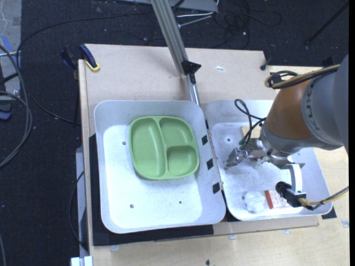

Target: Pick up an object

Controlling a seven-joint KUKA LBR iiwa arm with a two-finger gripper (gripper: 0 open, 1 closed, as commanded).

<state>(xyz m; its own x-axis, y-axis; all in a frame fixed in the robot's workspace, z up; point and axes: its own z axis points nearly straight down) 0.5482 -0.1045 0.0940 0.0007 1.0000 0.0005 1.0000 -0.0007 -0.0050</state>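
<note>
My gripper (233, 159) hangs low over the middle of the right bin (222, 112), pointing toward its left wall, and I see nothing in it. A white crumpled object (254, 202) lies near the bin's front edge. A small red and white packet (274, 199) lies right beside it. Both are in front of the gripper and apart from it. A green divided plate (165, 147) lies flat in the left bin (150, 209).
The grey arm with its orange band (291, 118) covers the right part of the right bin. A small pale thing (244, 130) peeks out just behind the wrist. A slanted metal pole (173, 32) rises behind the bins.
</note>
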